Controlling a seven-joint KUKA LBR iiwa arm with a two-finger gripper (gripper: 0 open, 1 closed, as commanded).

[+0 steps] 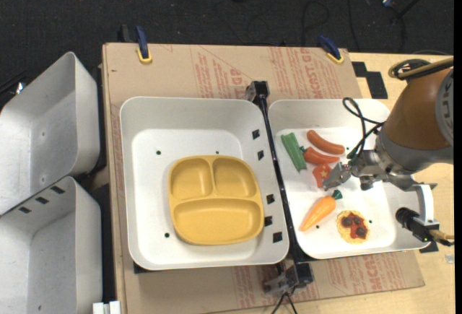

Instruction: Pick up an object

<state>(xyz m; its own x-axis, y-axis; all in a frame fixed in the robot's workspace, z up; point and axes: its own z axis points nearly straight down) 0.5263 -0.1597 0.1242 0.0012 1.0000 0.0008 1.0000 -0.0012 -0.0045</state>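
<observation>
The right bin (375,244) holds several toy foods: a green piece (293,151), a red sausage (325,141), an orange-red piece (317,156), a small red piece (320,176), a carrot (318,212) and a small pizza slice (353,226). My gripper (338,175) reaches in from the right and sits low over the bin, just right of the small red piece and above the carrot's green top. Nothing shows between its fingers.
The left bin (144,125) holds a yellow divided plate (214,199). A black divider (271,161) runs between the bins. Two white containers (43,132) stand off the bench at the left. A cable (359,116) loops over the right bin's far side.
</observation>
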